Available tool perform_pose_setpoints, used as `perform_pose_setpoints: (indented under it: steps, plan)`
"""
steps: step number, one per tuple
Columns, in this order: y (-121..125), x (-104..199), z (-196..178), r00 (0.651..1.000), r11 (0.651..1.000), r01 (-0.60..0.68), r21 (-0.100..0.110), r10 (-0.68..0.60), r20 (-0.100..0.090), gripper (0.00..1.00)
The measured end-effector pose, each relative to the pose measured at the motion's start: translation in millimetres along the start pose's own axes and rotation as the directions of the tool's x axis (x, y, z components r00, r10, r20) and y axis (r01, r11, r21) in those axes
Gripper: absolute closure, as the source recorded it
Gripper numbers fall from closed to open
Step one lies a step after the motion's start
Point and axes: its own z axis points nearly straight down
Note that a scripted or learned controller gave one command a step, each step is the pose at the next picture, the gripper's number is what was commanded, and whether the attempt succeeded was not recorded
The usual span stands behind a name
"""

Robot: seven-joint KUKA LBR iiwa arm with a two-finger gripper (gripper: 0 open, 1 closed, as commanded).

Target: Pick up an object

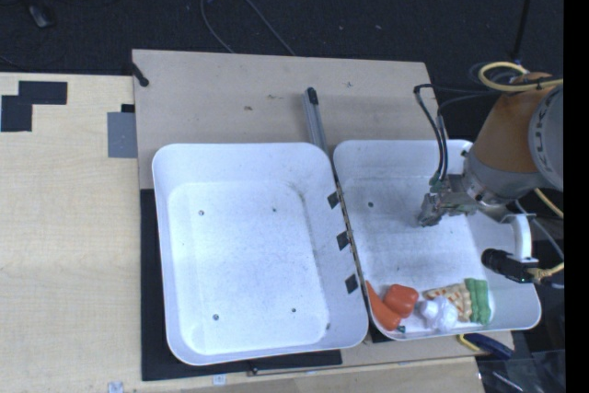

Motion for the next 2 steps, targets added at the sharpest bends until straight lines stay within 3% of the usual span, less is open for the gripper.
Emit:
perform_pose_setpoints:
  steps: [2]
  plan:
    - [10, 13, -113, 1.000, 1.000, 0.002, -0.005, -0.002, 0.001, 1.00]
